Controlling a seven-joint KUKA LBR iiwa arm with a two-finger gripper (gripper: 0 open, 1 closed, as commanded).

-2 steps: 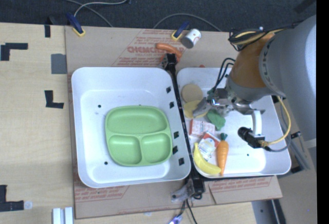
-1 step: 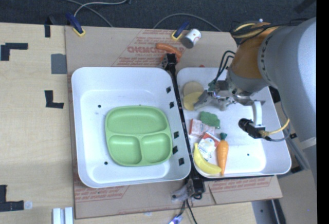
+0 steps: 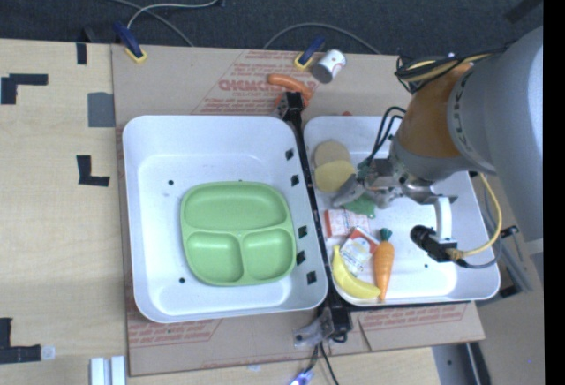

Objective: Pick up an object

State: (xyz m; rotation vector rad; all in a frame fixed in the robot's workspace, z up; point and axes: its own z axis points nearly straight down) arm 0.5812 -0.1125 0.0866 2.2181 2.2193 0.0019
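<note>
Arm [image 3: 459, 118] reaches in from the right, gripper [image 3: 357, 189] low over the right bin [image 3: 468, 286], upper-left part. Can't tell the pincer's opening or whether it has anything; the wrist hides most of it. Closest object: a tan-yellow round item [image 3: 333, 171], touching or just left of the gripper tip, against the bin's left wall. A red-white packet [image 3: 338, 222] lies just below the gripper, with a green scrap [image 3: 362, 207] beside it. Further toward the front: wrapper [image 3: 357, 255], carrot [image 3: 383, 261], banana [image 3: 349, 282] along the front-left corner, all apart from the gripper. Left bin [image 3: 150, 162] holds a green divided plate [image 3: 237, 230].
</note>
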